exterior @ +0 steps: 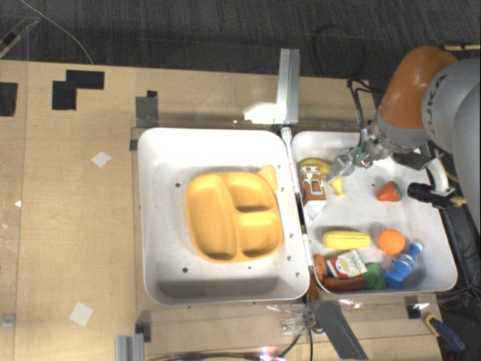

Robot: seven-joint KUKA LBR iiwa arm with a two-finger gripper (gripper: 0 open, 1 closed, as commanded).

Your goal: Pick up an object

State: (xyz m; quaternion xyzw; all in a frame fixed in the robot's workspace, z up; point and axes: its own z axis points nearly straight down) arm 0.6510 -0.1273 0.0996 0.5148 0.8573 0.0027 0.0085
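- Left bin (154, 201): a yellow divided tray (233, 215) lies in it, well apart from the arm.
- Right bin (440, 273), far-left corner: the gripper (347, 162) hovers just beside a small yellow piece (336, 186) and a brown packet (313, 183). Its grip I cannot tell.
- The yellow piece looks light and stiff; I'd pinch across its narrow sides.
- The packet and bin wall crowd it; corn (346, 239), an orange (391, 241) and a blue bottle (403, 265) lie nearer.
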